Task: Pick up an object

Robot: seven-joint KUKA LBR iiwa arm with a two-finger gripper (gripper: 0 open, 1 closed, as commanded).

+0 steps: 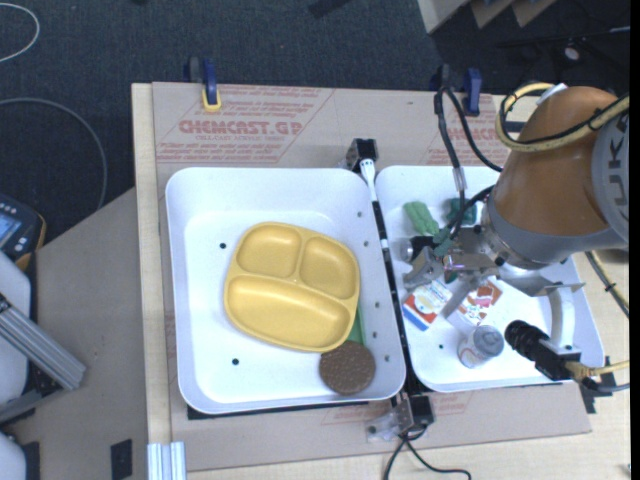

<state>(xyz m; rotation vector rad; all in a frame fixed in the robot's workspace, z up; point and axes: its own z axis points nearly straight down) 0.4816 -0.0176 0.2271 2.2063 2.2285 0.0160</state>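
1. Gripper position. The gripper sits low over the middle of the right bin, among the loose items. This view does not show whether it is released, clenched or grasping anything; treat its state as unknown.

2. Candidate objects, right bin.
- Red, white and blue packet: just beside the gripper, toward the near edge of the bin and slightly toward the divider between the 2 bins. Its long axis appears to run diagonally, from near-left to far-right. Judged the closest target.
- Second red and white packet: just beside the gripper on the arm's side.
- Grey capped container: near the front wall, past the second packet.
- Green object: on the far side of the gripper, long axis roughly diagonal.

3. Left bin. It holds 1 yellow divided tray with 3 compartments and 1 brown disc touching the tray's near corner. Both are well apart from the gripper.

4. Legible markings. The brown sheet on the counter reads "CHEMCAST G.P" in red, with smaller lines below too fine to read. Printing on the packets is too small to read.
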